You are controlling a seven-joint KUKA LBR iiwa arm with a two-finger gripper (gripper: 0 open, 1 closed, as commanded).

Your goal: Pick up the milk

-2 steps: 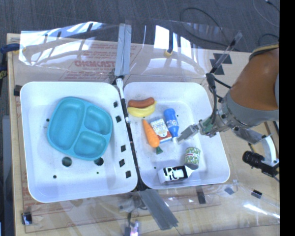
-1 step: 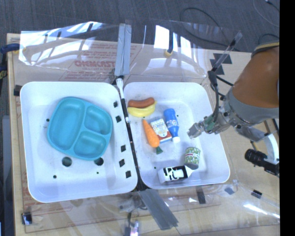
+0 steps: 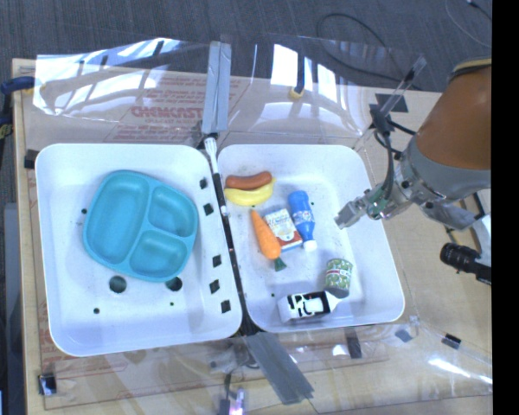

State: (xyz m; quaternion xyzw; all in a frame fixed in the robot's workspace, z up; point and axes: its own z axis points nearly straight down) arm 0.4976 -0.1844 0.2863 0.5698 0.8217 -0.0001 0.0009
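Grey carpet surrounds the table (image 3: 95, 85), whose brown top is covered with a glossy clear sheet and carries two shallow white bins side by side. On my left, the left bin (image 3: 56, 258) holds a blue divided plate (image 3: 141, 225). Beside it, the right bin (image 3: 376, 258) holds the small items: a sausage (image 3: 249, 181) touching a banana (image 3: 247, 195) at the far end, an orange carrot (image 3: 265, 236) just below them, a small red-and-white carton (image 3: 281, 226) next to the carrot, and a blue bottle (image 3: 301, 218) with a white cap. The milk (image 3: 308, 305), a black-and-white carton, lies on its side near the bin's front edge, with a green-patterned can (image 3: 338, 275) just beside it. Reaching in from the right, the arm (image 3: 454, 137) has its end effector (image 3: 353, 213) over the bin's right part, well apart from the milk. It carries nothing; how far apart its tips stand I cannot tell.
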